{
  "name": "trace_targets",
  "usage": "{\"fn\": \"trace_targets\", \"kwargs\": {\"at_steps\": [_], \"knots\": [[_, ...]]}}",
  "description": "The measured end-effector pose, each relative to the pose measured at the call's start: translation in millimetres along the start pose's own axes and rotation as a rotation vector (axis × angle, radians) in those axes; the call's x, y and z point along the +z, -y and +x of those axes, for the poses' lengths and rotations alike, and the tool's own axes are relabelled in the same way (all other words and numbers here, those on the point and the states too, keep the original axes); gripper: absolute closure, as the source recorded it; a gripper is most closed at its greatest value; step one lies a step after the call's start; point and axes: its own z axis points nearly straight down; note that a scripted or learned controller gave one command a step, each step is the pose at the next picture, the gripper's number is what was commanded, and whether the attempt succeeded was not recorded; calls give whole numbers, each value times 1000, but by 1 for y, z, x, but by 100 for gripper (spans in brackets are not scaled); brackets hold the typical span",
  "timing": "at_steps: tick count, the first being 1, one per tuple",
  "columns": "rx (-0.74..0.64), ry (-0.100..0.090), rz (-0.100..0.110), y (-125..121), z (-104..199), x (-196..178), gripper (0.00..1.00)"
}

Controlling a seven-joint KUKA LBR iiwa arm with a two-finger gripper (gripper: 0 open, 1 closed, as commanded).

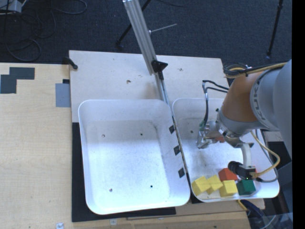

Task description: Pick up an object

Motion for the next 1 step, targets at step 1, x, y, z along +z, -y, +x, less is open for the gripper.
{"fn": "trace_targets", "kwargs": {"at_steps": [1], "knots": [[3, 0, 0, 0, 0, 1, 0]]}}
